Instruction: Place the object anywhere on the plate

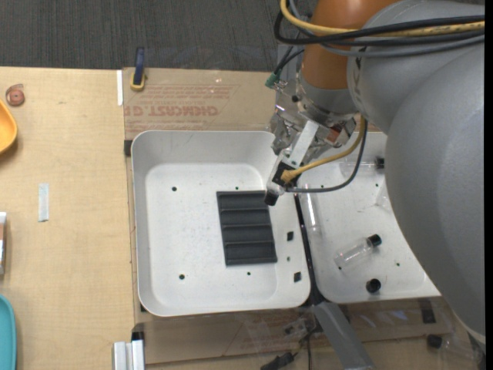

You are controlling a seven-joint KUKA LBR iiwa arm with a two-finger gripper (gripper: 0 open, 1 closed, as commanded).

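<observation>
L bin (154,206) holds black ribbed slab (246,227); R bin (339,214), clear vial (356,251); pincer (291,136) state can't tell.

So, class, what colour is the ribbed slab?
The slab is black, clearest in the camera view.

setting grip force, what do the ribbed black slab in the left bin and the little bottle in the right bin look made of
The ribbed black slab: probably matte plastic or rubber; dull, no glints, moulded ridges. The little bottle: clear glass or plastic, cannot tell which; the white right bin shows through it.
</observation>
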